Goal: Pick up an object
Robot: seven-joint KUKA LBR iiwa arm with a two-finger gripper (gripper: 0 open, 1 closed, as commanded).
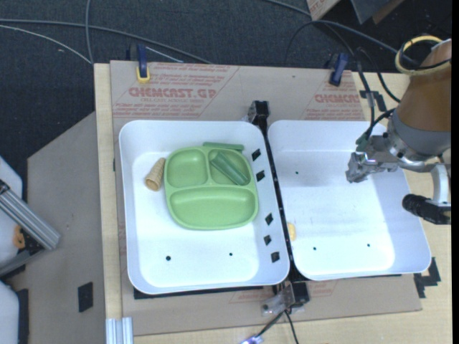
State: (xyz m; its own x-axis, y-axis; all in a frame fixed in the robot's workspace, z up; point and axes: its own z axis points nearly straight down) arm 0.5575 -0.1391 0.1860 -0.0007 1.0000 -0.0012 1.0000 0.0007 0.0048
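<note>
A light green divided plate (209,188) lies in the left bin (143,264). A darker green pod-shaped piece (229,168) rests in the plate's upper right compartment. A tan ice-cream cone (154,174) lies on the bin floor just left of the plate. My gripper (357,169) hangs over the upper right part of the right bin (344,260), far from these objects. Nothing shows between its fingers.
A small yellow-orange bit (290,231) sits at the divider between the bins. Black clips (258,110) hold the bins at top and bottom. Blue clamps (142,61) pin the cardboard sheet at the back. A metal rail (25,217) lies at the left.
</note>
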